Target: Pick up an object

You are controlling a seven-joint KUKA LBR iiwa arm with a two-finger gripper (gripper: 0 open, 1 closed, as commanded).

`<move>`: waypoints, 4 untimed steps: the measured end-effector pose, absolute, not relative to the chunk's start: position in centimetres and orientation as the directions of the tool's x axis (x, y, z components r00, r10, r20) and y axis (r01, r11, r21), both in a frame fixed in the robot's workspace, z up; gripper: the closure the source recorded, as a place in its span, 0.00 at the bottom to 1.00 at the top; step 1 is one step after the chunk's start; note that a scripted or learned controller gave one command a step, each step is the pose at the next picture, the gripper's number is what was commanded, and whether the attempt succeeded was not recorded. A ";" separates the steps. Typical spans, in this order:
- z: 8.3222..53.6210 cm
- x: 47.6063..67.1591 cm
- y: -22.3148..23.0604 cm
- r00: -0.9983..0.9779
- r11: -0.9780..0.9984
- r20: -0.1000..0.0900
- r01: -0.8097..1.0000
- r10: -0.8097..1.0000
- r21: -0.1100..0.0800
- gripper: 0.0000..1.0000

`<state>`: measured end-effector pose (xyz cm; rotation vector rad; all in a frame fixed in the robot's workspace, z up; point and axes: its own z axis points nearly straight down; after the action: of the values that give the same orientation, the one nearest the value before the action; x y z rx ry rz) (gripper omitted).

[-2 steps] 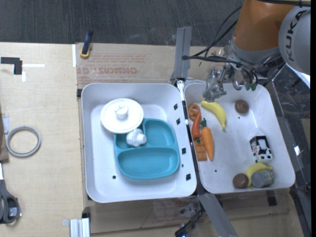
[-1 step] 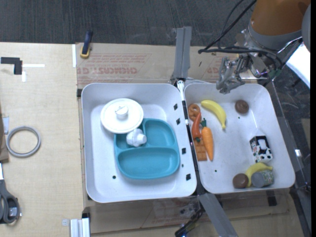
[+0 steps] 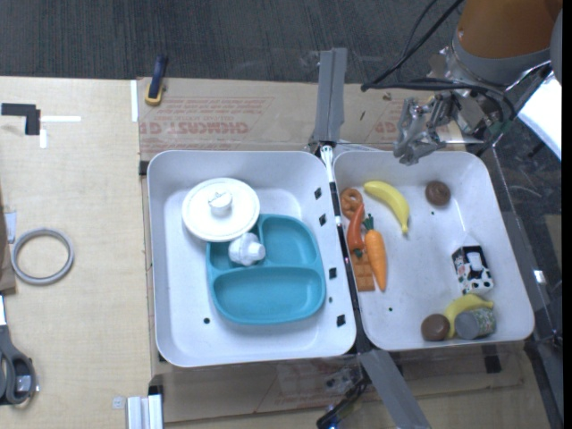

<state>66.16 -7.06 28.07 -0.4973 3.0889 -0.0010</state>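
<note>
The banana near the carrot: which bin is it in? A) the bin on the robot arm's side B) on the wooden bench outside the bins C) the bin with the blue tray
A: the banana lies beside the carrot in the right bin, under the arm.

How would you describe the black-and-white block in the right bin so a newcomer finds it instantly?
Start at the right bin of the two white bins. Along its right wall, about midway down, a small block lies by itself. It is the only thing printed in black-and-white patches, like a cow's hide; the banana and carrot lie across the bin by the divider.
</note>
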 end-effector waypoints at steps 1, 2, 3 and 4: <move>29.0 66.3 -7.1 -0.950 0.950 -0.018 -0.311 -0.311 -0.003 1.00; 30.1 66.4 -7.1 -0.951 0.951 -0.025 -0.309 -0.309 -0.004 1.00; 31.1 66.6 -7.1 -0.951 0.952 -0.031 -0.307 -0.307 -0.004 1.00; 31.2 66.0 -12.7 -0.888 0.888 -0.005 -0.460 -0.460 -0.002 1.00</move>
<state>66.00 -12.67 31.22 -0.7421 3.0470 -0.0019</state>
